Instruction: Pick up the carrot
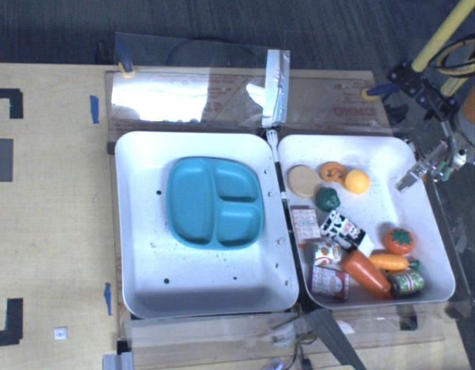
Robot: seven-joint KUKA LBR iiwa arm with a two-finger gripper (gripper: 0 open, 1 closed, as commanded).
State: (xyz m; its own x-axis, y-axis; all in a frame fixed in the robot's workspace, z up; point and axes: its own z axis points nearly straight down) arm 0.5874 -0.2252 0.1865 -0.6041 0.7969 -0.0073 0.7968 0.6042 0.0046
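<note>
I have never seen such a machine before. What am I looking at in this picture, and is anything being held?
You see one picture from a fixed camera above a bench, looking down at a slant. Two shallow white bins stand side by side. The left bin holds a blue divided plate. The right bin holds toy food and small packages: a large carrot, a smaller carrot, a tomato, a green can, a lemon and a black-and-white carton. The robot arm reaches in from the right; its gripper hangs at the right bin's far right corner. Nothing shows between its fingers, so the carrot is not yet picked up.
</note>
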